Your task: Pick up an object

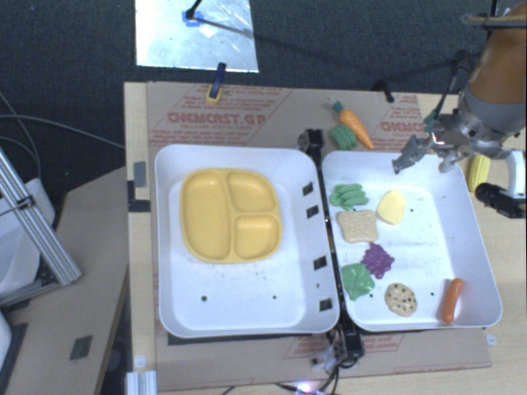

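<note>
Dark carpet surrounds a cardboard-topped bench printed with red lettering, and a shiny metal sheet lies on the floor beyond its far edge. At the far left stands a slanted aluminium frame. On the cardboard's far edge sits a small blue and yellow item. The left white bin holds a yellow divided plate with three compartments, lying flat toward the bin's far half. Beyond the seam between the bins, a toy carrot rests on the cardboard just outside the bins, touching a small green piece at its left. The right white bin carries the toy food: green pea pods near its far left corner, a slice of bread just in front of them, a yellow lemon-like piece beside the bread on its right, a purple grape bunch, a green leafy piece touching the grapes on their near left side, a speckled cookie, and an orange sausage against the near right wall. The gripper hangs over the bin's far edge with its two fingers spread apart and nothing between them, well apart from the food below. Above it rises the arm's orange band. A yellow corn cob lies just outside the right wall.
</note>
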`<action>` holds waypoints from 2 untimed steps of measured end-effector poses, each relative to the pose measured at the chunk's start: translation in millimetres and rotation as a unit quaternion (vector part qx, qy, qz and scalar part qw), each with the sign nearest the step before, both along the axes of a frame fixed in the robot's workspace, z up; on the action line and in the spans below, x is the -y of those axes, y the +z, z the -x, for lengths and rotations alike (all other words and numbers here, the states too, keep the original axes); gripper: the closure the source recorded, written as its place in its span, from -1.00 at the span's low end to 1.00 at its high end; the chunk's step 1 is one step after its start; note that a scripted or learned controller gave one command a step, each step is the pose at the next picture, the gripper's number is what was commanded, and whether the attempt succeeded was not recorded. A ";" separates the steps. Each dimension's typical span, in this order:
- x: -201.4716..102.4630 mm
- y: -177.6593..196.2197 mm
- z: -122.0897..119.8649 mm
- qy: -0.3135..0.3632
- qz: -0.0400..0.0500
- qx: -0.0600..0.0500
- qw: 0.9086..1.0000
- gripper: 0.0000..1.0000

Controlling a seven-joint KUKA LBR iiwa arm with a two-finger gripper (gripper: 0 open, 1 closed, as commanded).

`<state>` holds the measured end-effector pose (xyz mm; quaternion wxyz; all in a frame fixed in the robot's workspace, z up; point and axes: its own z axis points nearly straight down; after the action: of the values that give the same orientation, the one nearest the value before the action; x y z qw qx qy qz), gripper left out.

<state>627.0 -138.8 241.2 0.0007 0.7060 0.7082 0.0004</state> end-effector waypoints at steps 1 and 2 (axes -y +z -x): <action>29.6 -164.4 23.4 -0.003 0.000 -0.004 1.000 -1.00; -37.1 -157.2 74.3 0.001 -0.002 -0.002 1.000 -1.00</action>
<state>552.8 -101.7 84.1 -0.0022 0.7053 0.7089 -0.0002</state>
